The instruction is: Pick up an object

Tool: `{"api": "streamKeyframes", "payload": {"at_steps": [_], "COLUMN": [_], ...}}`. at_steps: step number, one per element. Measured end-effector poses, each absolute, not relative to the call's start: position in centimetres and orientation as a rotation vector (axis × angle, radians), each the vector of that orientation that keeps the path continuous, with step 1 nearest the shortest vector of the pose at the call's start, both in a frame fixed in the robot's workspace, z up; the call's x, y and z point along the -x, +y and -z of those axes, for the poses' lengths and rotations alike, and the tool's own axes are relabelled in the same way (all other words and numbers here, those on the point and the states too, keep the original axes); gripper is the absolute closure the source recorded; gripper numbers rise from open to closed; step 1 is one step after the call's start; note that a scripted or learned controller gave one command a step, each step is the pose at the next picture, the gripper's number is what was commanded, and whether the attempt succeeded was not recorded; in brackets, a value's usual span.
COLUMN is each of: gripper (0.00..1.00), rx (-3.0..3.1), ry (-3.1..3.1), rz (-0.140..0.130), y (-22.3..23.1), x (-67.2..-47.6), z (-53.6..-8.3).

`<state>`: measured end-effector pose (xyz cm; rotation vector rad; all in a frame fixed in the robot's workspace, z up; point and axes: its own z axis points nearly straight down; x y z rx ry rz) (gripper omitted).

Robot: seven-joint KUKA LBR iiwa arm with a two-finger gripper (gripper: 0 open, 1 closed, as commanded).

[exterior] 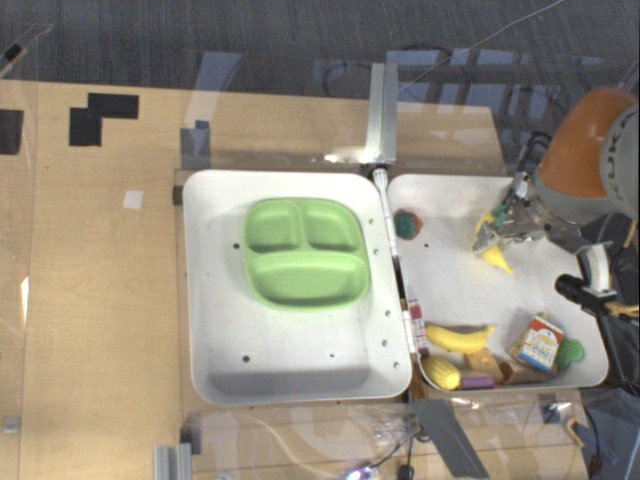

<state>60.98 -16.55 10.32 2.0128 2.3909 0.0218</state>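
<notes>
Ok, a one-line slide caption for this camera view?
The hand sits over a yellow wedge in the right bin.

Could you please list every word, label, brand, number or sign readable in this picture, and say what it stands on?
No text here can be read.
Small carton in the right bin: it bears a printed orange, white and blue label, too small and blurred to read.
Black block shapes on the bench: plain marks, with no letters or numbers.
Green divided plate in the left bin: no marking visible.
</notes>
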Motion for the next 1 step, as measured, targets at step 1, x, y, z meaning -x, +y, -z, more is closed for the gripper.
{"api": "streamKeyframes", "payload": {"at_steps": [1], "gripper": [1.00], "rx": [-2.138], "ry": [2.294], "rz": [-0.009], "y": [-9.35], "x": [-60.97], "z": [-18.22]}}
